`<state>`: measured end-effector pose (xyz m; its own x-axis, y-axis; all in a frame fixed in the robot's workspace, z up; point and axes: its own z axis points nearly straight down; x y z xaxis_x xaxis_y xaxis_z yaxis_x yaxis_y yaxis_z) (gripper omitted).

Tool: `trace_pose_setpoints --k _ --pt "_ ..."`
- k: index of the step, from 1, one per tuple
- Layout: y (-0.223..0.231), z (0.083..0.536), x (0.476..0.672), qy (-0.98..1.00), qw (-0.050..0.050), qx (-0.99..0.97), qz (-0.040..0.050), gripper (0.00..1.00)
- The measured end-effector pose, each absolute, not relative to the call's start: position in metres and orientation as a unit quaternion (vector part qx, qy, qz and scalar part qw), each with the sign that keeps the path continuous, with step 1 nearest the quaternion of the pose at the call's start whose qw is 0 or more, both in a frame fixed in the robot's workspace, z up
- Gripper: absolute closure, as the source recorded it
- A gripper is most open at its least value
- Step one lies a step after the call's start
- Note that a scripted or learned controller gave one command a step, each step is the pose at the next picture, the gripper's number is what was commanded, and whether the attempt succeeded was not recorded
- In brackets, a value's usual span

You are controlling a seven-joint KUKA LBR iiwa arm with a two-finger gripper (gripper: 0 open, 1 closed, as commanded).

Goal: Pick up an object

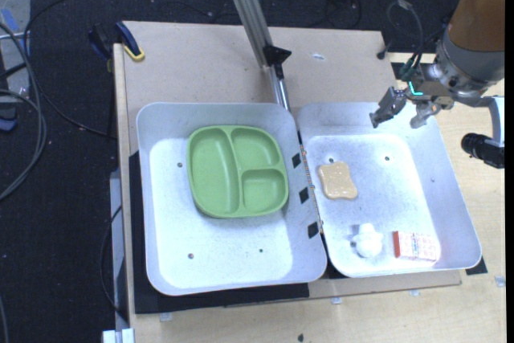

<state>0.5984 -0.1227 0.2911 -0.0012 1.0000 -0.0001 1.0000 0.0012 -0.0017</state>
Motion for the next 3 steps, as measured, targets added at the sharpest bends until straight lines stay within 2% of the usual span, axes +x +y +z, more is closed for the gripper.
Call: trace_pose_setpoints --k 1,2,3 --pt "-0.123 0.292 0.599 -0.708 0.0 -0.707 0.0001 0.0" --pt "-0.129 0.246 0.602 -0.707 0.001 -0.708 0.0015 0.0" --pt "-0.137 0.195 0.595 -0.706 0.002 -0.708 0.0018 0.0"
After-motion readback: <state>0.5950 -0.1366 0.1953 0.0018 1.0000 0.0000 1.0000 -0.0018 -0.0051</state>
